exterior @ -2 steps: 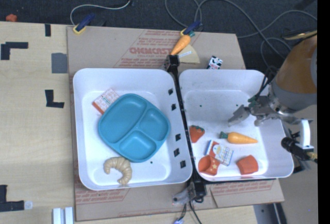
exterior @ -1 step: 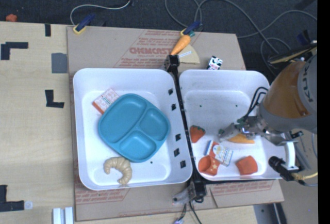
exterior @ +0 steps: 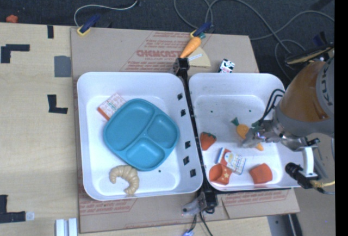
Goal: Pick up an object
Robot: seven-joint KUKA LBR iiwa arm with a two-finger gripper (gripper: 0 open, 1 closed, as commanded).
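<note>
My gripper (exterior: 254, 137) is low in the right bin (exterior: 234, 85), at its right-hand side, reaching in from the right. It sits right against a small orange carrot (exterior: 241, 130) with a green top, partly covering it. I cannot tell whether the carrot is held. A red strawberry-like piece (exterior: 207, 140) lies to the left. A small white carton (exterior: 234, 162) lies below the gripper, next to a red piece (exterior: 219, 174). A red-orange block (exterior: 261, 173) sits near the bin's front right.
The left bin (exterior: 89, 85) holds a blue divided plate (exterior: 141, 134), a croissant (exterior: 125, 178) and a small orange-and-white packet (exterior: 111, 105). Behind the bins lie a toy carrot (exterior: 190, 46), a pale wedge (exterior: 200, 59) and a small black-and-white item (exterior: 227, 66). Cables run across the dark floor.
</note>
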